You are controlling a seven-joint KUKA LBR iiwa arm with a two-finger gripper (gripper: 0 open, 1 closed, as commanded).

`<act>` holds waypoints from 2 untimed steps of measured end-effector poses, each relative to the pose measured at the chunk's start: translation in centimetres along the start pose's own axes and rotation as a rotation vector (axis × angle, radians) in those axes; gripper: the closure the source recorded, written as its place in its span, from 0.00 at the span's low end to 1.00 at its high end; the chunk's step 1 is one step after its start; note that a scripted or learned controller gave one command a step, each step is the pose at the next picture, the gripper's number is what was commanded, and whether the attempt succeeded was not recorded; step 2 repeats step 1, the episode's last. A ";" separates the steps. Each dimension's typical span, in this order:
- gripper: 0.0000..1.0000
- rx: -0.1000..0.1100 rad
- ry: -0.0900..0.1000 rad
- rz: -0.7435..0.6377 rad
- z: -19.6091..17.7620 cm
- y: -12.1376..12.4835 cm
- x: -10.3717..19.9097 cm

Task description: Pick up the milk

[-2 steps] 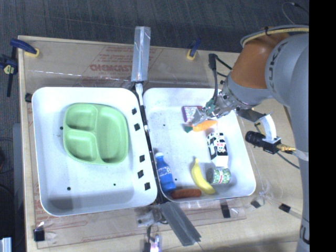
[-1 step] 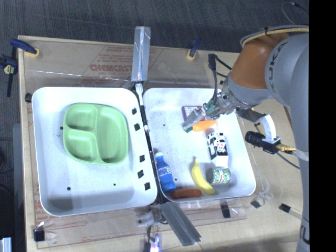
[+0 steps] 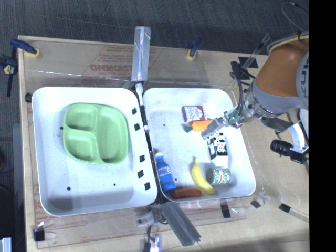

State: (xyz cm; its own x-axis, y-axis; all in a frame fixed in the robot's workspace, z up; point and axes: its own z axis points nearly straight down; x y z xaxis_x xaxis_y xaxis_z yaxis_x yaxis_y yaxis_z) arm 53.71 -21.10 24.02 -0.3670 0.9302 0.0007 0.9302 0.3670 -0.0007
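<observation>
Reaching hand (image 3: 209,129) above milk (image 3: 218,145)

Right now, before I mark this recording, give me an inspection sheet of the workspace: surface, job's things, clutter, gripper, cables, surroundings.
Surface: wooden bench under a clear sheet, bearing the left bin and right bin side by side.
Job's things: milk carton, black-and-white patterned, lying in the right bin's right part, just below the gripper.
Clutter: green divided plate in the left bin; in the right bin a purple packet, carrot, blue bottle, banana, can and sausage.
Gripper: gripper low over the right bin, above the milk carton; finger state unclear.
Cables: thin cables by the arm.
Surroundings: blue clamps on the bench edge; dark carpet.
</observation>
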 end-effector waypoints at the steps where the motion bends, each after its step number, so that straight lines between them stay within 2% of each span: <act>1: 0.00 0.002 0.001 -0.075 12.8 -2.9 1.3; 2: 0.00 0.002 0.001 -0.075 12.8 -2.9 1.3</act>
